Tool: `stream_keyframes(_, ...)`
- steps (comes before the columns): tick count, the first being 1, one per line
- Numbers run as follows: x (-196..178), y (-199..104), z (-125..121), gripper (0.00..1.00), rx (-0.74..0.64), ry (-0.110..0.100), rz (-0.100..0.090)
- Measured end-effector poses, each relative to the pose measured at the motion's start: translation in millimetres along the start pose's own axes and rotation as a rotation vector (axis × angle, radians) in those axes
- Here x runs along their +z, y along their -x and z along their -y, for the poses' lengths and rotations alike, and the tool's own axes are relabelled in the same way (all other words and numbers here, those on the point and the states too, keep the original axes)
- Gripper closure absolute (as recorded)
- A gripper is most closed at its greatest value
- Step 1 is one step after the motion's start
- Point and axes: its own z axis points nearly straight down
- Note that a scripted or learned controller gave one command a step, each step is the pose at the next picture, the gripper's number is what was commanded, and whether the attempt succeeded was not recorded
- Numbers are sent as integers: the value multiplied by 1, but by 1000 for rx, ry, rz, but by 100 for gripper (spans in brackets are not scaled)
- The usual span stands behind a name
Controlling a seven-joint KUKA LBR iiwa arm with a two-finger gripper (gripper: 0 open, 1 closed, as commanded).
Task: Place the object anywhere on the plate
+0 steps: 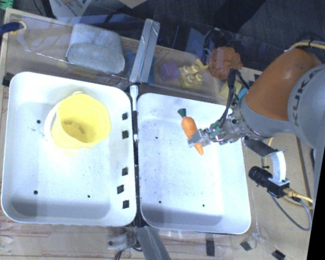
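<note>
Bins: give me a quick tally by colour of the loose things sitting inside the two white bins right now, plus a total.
Yellow: 1, the plate in the left bin.
Orange: 1, the toy carrot in the right bin, at the tips of the gripper.
Total: 2.

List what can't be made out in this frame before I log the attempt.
- Gripper: at the carrot's lower end in the right bin; too small and blurred to tell a grasp from mere contact.
- Plate: the yellow bowl sitting on it covers nearly all of it, leaving a sliver of rim.
- Yellow bowl's contents: a dull smudge inside, too blurred to identify.
- Objects behind the bins: blurred behind clear plastic.
</note>
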Motion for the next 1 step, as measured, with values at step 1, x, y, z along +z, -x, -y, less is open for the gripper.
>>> stream_keyframes(1,7,-62,-31,100,-64,-1,-1)
